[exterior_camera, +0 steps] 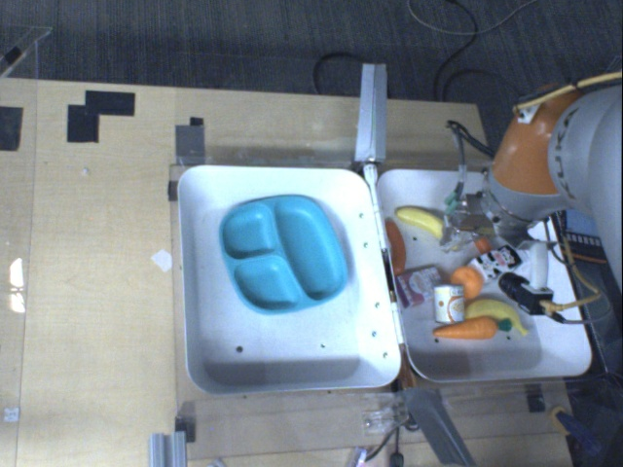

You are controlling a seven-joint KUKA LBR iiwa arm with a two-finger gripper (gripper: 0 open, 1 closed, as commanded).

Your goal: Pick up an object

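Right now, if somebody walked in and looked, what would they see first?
Probably the blue tray, bright and alone in the left bin. Next, the right bin, crowded with toy food: a banana at the back, a carrot at the front and a small can between them. The arm's orange band hangs over that bin's far right corner.

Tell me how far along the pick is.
Done: the arm has reached over the right bin. In hand: nothing visibly held; the end effector sits low beside the banana. Left: gripping and lifting an item; the carrot and can lie untouched.
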